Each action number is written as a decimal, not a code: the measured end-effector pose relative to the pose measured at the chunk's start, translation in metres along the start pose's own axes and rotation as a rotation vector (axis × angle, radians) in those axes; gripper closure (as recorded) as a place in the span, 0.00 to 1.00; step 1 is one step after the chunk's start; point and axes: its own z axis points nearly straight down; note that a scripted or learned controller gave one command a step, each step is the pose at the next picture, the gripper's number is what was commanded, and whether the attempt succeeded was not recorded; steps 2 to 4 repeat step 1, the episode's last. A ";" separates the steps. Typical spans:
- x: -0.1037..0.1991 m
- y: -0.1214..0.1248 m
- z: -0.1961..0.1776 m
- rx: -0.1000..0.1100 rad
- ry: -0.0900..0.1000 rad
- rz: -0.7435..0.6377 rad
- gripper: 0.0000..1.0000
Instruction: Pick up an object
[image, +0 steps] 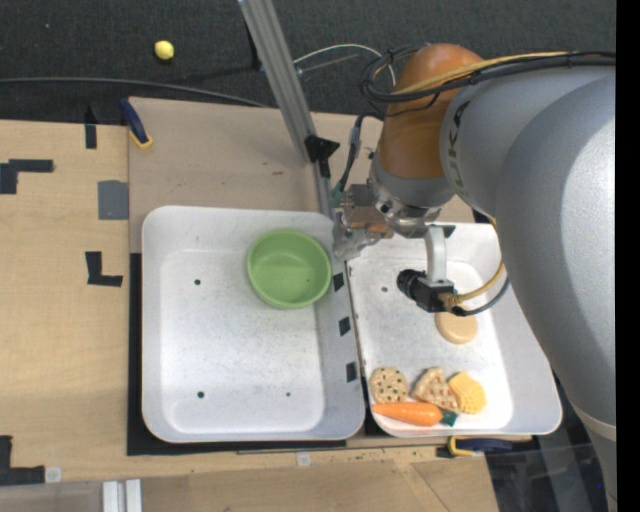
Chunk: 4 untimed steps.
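- Nearest, in the right bin (520, 400): one carrot (405, 412), one round cracker (388, 384), one brown waffle-like piece (434, 385), one yellow piece (468, 392), bunched at the front edge.
- Just behind: one tan disc (458, 328), partly under a black fitting with a yellow cable.
- In the left bin (170, 330): one green bowl (289, 268), upright, near the far right corner.
- Two white bins side by side on the worktop (60, 300).
- Claw (350, 235) at the divider beside the bowl; mostly hidden under the wrist, open or clenched impossible to tell.
- Farthest: one yellow ball (164, 49).
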 end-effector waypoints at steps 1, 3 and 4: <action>0.043 0.032 -0.016 -0.003 0.000 0.000 1.00; 0.043 0.032 -0.016 -0.003 0.000 0.000 1.00; 0.043 0.032 -0.016 -0.003 0.000 0.000 1.00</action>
